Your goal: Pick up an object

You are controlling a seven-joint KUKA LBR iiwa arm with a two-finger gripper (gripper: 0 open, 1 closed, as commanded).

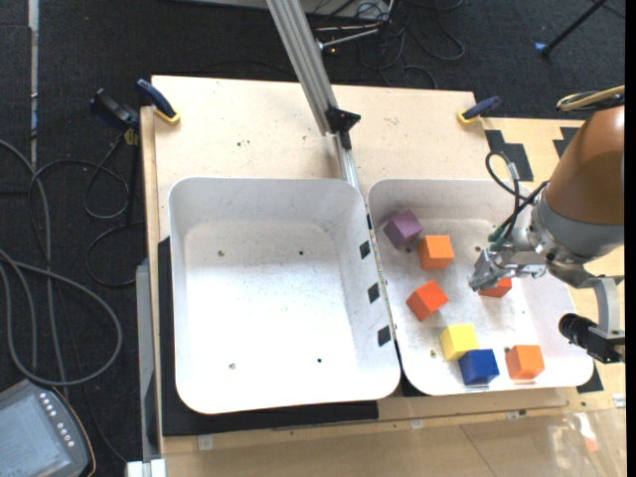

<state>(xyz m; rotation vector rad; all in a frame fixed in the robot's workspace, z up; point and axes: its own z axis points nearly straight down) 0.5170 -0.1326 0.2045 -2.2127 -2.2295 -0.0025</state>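
Observation:
My gripper [491, 272] hangs low over the right bin [556, 378], near its right side. A small red block [496, 288] peeks out directly beneath the gripper, partly hidden by it. Other blocks lie loose in the same bin. A purple block [402, 229] and an orange block [435, 251] are at the upper left. An orange-red block [427, 299] sits in the middle. A yellow block [457, 341], a blue block [478, 366] and another orange block [524, 362] line the front edge.
The left bin [189, 266] sits beside the right one, and their walls meet at the middle. A slanted metal pole [303, 53] rises from the back of the bench. Clamps [159, 102] hold the board's far corners.

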